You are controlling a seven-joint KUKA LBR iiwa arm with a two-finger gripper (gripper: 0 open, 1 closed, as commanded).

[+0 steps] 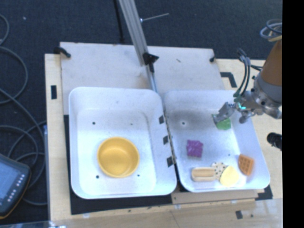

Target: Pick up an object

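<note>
My gripper [233, 115] hangs over the back right part of the right bin [190, 103], its two grey fingers spread apart, open, with nothing between them. A small green object [223, 124] lies on the bin floor just below the left fingertip [222, 112], partly covered by it. Also in the right bin are a purple block [194, 148], a tan bun-shaped piece [203, 174], a pale yellow piece [230, 177], a small spotted white piece [218, 167] and an orange waffle-like piece [245, 164].
A yellow bowl [118, 156] sits in the left bin [85, 108]. A slanted metal pole [135, 27] rises from between the bins at the back. Cables run beside the arm's wrist at the right.
</note>
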